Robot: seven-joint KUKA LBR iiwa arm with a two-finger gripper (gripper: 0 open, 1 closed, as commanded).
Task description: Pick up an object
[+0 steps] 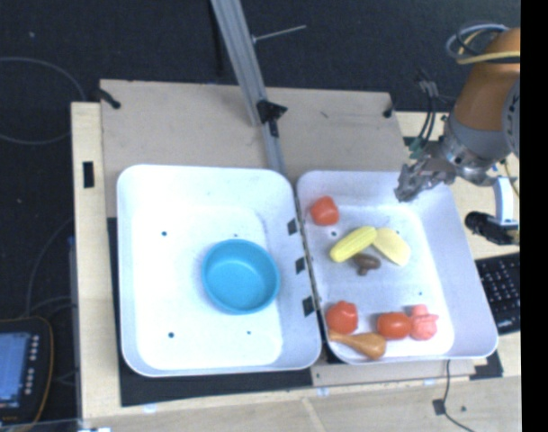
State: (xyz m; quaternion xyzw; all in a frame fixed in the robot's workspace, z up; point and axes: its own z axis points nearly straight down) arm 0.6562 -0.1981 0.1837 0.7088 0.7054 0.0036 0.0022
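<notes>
Gripper point(410, 187) above right bin's point(453, 241) top edge, finger state unclear, yellow banana point(353, 243) long axis slanting up-right, beside yellow corn point(392, 247).

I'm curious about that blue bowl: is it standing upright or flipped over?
Upright. The blue bowl in the left bin shows its open hollow and rim facing up.

A single fixed camera hangs above the counter point(211, 124) and looks down at a slant, far enough back to take in both bins and the dark floor around them. The end effector point(410, 187) enters from the right edge, over the far right corner of the right bin point(453, 268); the left bin point(148, 205) lies well to its left.
</notes>
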